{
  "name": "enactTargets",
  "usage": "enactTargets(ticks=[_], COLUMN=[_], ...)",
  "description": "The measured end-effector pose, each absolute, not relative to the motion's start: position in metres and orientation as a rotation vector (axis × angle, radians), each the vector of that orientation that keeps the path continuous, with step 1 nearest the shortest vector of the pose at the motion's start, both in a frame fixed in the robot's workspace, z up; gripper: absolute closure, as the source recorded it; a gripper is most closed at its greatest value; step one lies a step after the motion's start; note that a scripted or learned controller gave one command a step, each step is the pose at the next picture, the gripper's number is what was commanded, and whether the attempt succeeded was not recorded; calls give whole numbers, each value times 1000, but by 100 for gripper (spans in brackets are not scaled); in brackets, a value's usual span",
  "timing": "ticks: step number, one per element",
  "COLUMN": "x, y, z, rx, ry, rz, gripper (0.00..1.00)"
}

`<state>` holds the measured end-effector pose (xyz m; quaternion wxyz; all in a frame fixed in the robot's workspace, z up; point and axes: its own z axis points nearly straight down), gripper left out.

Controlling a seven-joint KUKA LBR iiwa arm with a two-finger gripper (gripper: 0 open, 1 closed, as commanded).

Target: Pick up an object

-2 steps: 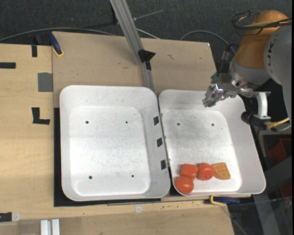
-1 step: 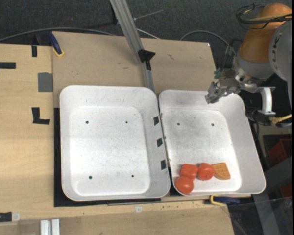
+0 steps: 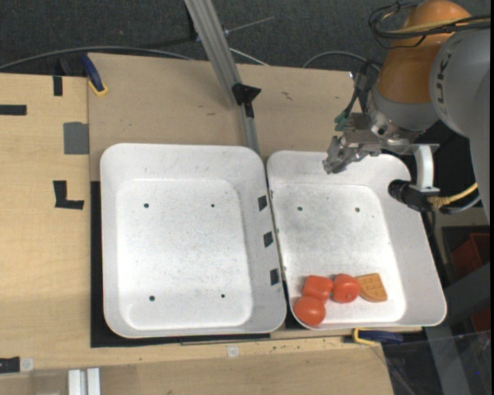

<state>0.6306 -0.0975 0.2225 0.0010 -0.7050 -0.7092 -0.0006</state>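
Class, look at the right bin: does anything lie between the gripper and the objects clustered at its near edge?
Nothing visible does. The gripper is over the right bin's far rim; the three red pieces and the cracker lie at its near edge, with bare white floor between.

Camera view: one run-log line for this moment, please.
gripper over right bin far rim | holding nothing | tomatoes, cracker at near edge
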Motion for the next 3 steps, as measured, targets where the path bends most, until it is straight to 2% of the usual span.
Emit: enactTargets(ticks=[1,2,3], x=[619,608,606], y=[-47,8,64], z=[233,221,231], rx=[-2212,-2212,-2211], ry=[-2227,-2226,-2229], rz=[-1,3,-1], gripper=[100,100,100])
